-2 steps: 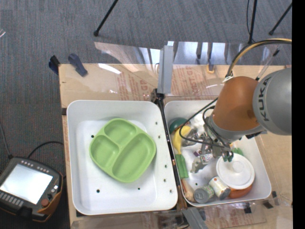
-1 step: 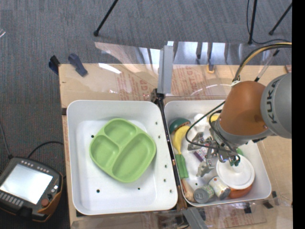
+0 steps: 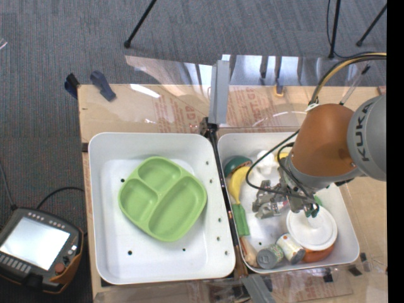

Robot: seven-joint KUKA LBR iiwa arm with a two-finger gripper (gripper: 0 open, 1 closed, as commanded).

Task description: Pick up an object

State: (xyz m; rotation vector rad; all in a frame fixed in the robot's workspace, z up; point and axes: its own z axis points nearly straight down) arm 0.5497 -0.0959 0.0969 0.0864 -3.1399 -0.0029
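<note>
The right bin (image 3: 350, 242) holds a jumble of objects: a yellow banana-like piece (image 3: 238, 182), a dark green round item (image 3: 235, 165), a white lidded bowl on an orange base (image 3: 311, 229), a small can (image 3: 269, 257) and a green-handled tool (image 3: 242, 219). My gripper (image 3: 278, 202) hangs low over the middle of this bin, just left of the white bowl, under the orange wrist band (image 3: 322, 144). Its fingers are lost among cables and clutter. In the left bin (image 3: 107, 150) lies a green divided plate (image 3: 163, 197).
A grey upright post (image 3: 219, 93) stands behind the seam between the bins. A tablet-like pendant (image 3: 38, 245) lies on the floor at lower left. Blue clamps (image 3: 101, 85) sit at the bench's far left corner. Tripod legs cross the carpet behind.
</note>
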